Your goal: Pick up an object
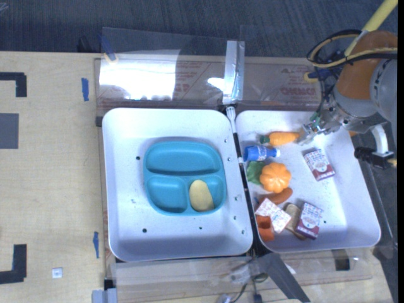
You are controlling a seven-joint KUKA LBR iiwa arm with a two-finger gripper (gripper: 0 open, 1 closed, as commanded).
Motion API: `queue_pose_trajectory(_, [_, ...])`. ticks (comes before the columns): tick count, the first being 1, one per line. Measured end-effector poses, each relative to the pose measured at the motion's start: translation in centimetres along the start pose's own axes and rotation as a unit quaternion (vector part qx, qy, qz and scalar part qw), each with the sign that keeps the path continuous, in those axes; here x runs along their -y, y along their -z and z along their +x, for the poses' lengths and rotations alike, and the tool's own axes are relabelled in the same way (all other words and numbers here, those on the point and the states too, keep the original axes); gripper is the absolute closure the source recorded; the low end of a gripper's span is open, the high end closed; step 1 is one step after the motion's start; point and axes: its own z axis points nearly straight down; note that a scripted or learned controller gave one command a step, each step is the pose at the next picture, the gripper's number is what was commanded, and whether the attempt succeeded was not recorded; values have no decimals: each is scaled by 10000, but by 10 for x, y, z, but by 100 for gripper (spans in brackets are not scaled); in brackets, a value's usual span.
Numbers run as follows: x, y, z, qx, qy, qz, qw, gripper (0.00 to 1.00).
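Note:
My gripper (pixel 314 127) hangs over the back of the right bin (pixel 353 197), just right of an orange carrot (pixel 282 137) that lies on the bin floor. A blue bottle (pixel 259 152) lies in front of the carrot. An orange pumpkin (pixel 275 177) sits beside a green leafy piece (pixel 253 172). A small red-and-white carton (pixel 319 163) lies alone below the gripper. I see nothing carried by the gripper.
The right bin's front holds two more cartons (pixel 273 213) (pixel 309 219), a sausage (pixel 281 196) and a red piece (pixel 265 233). In the left bin (pixel 120 169) a blue divided tray (pixel 183 174) holds a yellow potato (pixel 201 195). Cables (pixel 331 48) loop above the wrist.

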Motion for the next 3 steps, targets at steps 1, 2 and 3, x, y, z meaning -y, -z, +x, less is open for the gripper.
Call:
queue_pose_trajectory(1, [0, 0, 4, -60, 7, 36, 10000, 0])
queue_pose_trajectory(2, [55, 2, -6, -44, 427, -35, 9991, 0])
queue_pose_trajectory(3, [56, 12, -9, 1, 419, -46, 9991, 100])
